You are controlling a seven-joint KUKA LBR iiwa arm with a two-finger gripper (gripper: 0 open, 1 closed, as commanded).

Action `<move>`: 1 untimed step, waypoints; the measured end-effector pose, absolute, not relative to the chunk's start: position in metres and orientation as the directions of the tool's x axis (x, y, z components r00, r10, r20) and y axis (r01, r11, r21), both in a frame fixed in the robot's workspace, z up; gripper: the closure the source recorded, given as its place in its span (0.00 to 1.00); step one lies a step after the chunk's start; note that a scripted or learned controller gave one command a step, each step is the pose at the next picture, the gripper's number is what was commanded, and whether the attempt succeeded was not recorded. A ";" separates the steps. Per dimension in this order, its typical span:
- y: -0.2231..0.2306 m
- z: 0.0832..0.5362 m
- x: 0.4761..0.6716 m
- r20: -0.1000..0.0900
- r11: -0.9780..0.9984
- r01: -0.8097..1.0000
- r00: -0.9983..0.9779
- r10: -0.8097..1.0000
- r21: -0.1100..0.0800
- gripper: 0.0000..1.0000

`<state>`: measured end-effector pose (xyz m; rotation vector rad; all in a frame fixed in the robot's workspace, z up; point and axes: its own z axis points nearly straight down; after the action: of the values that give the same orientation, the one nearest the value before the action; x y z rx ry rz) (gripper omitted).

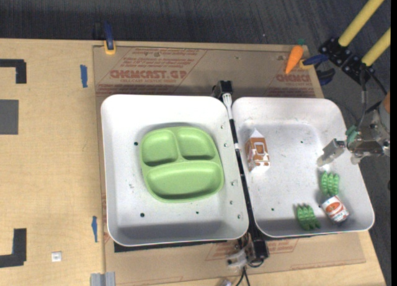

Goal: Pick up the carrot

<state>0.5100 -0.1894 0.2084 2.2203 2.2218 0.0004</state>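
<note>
Toys are lying in the right bin, taken as the landmark: at its near edge a green block is sitting just beside a red-and-white can, with a second green block a little farther in. The claw is hanging over the bin's right side, beyond those toys, holding nothing that can be seen; whether it is apart or together cannot be told. A small orange-and-white carton is lying near the bin's left wall. The carrot is resting outside the bin, on the cardboard past its far rim, well apart from the claw.
</note>
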 end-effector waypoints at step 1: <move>-0.149 0.096 0.479 0.000 -0.146 0.989 0.146 0.989 -0.001 0.00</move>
<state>0.4789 -0.1493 0.0961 2.3785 2.0537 -0.0005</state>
